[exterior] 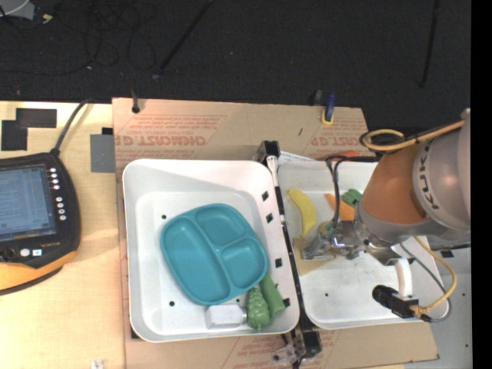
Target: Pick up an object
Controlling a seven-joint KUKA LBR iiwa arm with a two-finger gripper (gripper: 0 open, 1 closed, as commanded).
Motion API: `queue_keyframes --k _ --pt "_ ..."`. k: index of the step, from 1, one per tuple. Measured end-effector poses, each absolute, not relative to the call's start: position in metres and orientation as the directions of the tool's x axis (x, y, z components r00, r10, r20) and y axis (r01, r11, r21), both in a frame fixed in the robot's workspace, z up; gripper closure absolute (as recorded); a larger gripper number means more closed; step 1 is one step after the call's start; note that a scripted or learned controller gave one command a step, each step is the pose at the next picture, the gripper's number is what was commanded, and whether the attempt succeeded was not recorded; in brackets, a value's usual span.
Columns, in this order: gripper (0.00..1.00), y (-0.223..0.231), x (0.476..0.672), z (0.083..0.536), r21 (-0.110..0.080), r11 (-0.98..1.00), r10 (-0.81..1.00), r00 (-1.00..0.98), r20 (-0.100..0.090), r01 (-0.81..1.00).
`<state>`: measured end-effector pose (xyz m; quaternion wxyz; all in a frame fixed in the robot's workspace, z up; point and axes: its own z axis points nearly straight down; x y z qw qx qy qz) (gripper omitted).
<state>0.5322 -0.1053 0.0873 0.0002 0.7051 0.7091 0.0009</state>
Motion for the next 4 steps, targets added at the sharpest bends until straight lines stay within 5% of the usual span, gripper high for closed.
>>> queue_keyframes --k 2,3,4 --pt "0.00 -0.108 0.562 0.090 -0.002 0.001 1.000 -0.001 0.002 1.000" --pt "1.00 -0.111 0.563 0.101 0.004 -0.002 1.000 0.002 -0.002 1.000" --pt "1.00 -0.092 0.583 0.256 0.015 0.004 1.000 -0.004 -0.001 1.000"
